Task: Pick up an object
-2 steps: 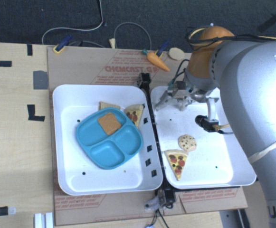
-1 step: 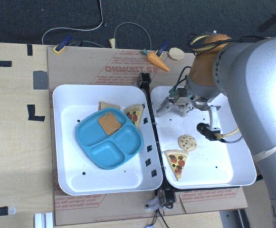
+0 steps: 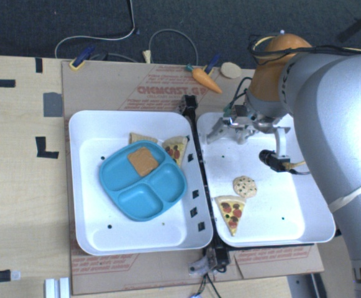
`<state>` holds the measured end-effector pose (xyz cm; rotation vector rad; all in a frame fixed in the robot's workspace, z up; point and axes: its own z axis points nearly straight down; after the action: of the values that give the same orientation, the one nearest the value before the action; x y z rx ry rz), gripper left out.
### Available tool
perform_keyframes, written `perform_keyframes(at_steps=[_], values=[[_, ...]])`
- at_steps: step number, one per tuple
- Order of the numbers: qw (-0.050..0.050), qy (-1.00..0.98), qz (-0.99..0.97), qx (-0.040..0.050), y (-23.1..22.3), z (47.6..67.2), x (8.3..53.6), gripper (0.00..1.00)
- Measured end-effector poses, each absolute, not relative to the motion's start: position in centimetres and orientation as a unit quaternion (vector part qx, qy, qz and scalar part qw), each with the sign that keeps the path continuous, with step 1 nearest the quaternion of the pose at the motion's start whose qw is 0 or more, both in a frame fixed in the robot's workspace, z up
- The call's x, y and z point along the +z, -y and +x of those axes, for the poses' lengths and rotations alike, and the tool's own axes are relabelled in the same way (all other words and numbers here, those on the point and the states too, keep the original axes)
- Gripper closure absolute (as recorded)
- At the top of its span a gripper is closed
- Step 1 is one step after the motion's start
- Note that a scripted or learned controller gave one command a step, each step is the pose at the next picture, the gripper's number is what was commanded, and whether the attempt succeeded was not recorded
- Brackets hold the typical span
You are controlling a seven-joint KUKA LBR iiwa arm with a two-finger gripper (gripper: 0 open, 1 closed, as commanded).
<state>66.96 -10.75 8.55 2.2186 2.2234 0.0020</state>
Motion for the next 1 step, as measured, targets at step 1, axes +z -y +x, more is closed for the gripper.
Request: perform_keyframes(at_steps=[1], values=[[0.002,-0.708,0.706,0.0002,10.72,66.95,9.62,1.00]])
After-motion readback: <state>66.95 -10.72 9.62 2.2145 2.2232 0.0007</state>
